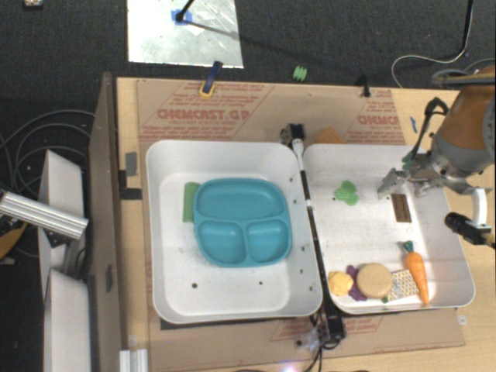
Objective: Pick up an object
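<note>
Claw (395, 183) hovers over the right bin (457, 242) — jaw state can't tell, nothing visibly held. Green toy (346, 193) sits just left of it; carrot (417, 268) and other items cluster at the near edge.

White bins (167, 208), teal divided tray (242, 222) over a green sponge (188, 202). Right bin: green toy (346, 193), brown block (401, 208), orange carrot (417, 273) (green top), tan bun (373, 280), yellow piece (339, 284), purple bit (355, 279). Desk (256, 111) tan, red lettering.
</note>
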Motion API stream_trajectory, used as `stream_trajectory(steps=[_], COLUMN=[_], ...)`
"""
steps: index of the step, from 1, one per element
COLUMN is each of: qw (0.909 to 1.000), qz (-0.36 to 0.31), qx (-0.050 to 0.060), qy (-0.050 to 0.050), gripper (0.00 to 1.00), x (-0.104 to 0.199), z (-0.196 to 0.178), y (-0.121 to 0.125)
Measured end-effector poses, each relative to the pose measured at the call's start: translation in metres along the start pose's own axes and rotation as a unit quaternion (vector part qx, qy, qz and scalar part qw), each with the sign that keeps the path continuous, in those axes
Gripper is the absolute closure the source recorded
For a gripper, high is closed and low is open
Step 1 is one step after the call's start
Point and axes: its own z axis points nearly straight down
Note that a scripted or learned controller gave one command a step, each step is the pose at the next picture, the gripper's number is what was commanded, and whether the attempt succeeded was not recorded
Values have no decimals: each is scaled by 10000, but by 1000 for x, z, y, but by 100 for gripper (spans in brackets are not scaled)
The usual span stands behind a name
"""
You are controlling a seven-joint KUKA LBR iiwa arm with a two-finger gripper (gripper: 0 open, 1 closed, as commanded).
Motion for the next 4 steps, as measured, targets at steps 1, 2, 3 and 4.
stream_trajectory(steps=[1,2,3,4], qw=[10000,10000,10000,10000], qz=[8,0,-9,-6], qx=[32,-2,-19,9], qy=[9,2,-4,1], gripper=[0,100,100,0], x=[0,0,7,7], z=[13,1,-96,-91], y=[-28,-26,-26,-27])
